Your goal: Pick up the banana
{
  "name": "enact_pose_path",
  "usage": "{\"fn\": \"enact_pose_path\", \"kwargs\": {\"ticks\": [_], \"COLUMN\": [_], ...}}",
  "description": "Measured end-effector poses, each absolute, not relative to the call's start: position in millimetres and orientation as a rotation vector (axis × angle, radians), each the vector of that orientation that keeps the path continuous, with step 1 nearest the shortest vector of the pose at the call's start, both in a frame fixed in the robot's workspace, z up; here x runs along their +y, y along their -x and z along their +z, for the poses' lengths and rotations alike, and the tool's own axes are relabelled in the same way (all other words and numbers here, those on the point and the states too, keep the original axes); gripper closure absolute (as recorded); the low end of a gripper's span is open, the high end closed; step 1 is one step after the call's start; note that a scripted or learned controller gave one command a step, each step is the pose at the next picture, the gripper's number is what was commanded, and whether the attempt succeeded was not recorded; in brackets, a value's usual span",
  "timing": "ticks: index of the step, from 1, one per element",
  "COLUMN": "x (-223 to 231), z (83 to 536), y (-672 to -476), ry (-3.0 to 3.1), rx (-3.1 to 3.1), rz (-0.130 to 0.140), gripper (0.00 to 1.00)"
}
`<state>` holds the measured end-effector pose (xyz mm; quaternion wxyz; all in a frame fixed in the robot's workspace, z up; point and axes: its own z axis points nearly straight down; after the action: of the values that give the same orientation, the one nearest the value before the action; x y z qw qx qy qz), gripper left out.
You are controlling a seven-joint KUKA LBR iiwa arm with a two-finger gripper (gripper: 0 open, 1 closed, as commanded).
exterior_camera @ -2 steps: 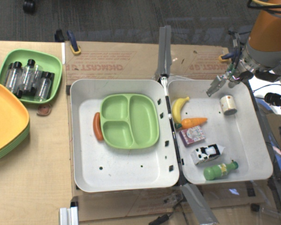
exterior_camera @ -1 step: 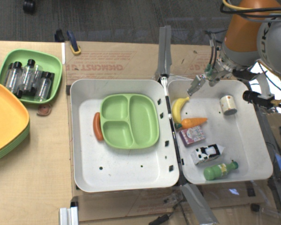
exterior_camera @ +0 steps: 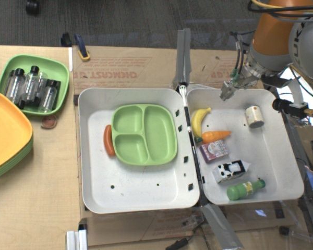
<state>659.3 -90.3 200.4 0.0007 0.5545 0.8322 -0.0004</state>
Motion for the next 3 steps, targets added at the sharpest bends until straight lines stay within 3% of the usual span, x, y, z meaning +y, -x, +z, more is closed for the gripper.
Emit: {"fn": "enact_pose_path", "kwargs": {"ticks": [3], "x": [3.0], "z": [189.1], "y": [-640.5], "ry": [-2.769], "rx": [1.487], "rz": [-0.011], "gripper": [1.00]}}
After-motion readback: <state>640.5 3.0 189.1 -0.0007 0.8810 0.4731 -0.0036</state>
